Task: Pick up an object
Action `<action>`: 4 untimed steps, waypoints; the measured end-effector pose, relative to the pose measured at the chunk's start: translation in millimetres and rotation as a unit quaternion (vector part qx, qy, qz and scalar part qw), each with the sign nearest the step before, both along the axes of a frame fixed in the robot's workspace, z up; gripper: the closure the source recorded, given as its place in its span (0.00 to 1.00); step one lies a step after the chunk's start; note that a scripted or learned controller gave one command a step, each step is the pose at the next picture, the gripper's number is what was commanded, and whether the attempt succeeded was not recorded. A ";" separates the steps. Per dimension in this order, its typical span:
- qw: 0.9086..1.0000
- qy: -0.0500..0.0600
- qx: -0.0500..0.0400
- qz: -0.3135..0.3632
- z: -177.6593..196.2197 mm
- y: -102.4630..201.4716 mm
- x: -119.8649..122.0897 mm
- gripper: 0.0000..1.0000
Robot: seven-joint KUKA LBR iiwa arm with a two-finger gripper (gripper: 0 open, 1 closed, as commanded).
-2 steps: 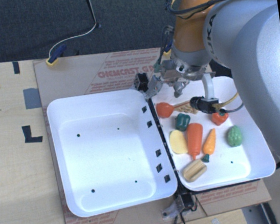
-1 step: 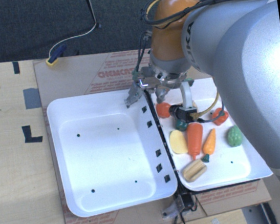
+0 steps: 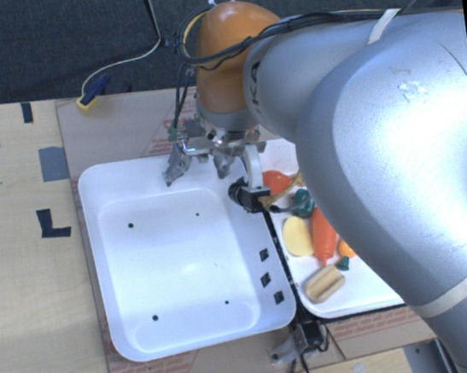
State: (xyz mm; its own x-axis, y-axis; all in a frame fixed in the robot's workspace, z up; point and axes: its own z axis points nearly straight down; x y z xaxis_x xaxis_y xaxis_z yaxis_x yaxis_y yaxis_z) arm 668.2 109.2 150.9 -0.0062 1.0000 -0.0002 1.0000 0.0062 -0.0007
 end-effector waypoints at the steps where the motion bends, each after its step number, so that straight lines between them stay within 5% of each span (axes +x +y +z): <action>1: 1.000 0.001 0.000 -0.001 10.7 -2.2 -0.8 1.00; 2: 1.000 0.001 0.000 -0.001 42.7 36.0 -35.6 1.00; 3: 1.000 -0.001 0.001 0.001 29.2 118.7 0.1 1.00; 4: 1.000 0.004 -0.001 -0.002 -0.2 124.2 -78.8 1.00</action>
